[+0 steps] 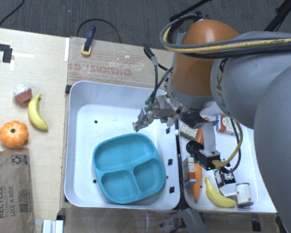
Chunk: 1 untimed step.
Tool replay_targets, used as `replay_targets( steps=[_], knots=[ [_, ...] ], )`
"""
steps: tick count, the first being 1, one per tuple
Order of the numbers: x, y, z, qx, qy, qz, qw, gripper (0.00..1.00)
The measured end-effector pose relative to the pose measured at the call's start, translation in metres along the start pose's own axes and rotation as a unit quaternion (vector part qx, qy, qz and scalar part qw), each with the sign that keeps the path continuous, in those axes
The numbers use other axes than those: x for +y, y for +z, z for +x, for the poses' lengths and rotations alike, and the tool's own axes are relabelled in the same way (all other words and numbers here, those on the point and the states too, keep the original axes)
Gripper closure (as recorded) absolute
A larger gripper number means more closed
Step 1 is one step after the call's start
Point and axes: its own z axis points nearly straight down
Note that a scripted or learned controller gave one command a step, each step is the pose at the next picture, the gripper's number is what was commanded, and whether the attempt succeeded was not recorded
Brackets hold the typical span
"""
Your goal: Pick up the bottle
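Note:
The bottle point(189, 169) seems to be the slim labelled item lying along the left wall of the right bin point(261, 197), partly hidden beside a long orange thing point(197, 178). My gripper point(155, 121) hangs over the right-hand part of the left bin point(78, 132), just above the far edge of the blue divided plate point(128, 167). It is left of the bottle and farther back, apart from it. Its fingers point(140, 122) are spread open with nothing between them.
In the right bin lie a yellow banana point(219, 196), a small white can point(244, 194) and a white box point(226, 125). On the cardboard to the left sit a banana point(37, 112), an orange pumpkin point(14, 134) and a cupcake point(22, 93). The arm's bulk covers the right bin's far side.

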Motion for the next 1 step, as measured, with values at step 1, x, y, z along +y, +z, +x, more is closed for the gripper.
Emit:
replay_targets(
  steps=[1],
  knots=[
    [-0.0309,0.1039,0.0621,0.0,0.084,0.0,0.9964,0.0]
  ],
)
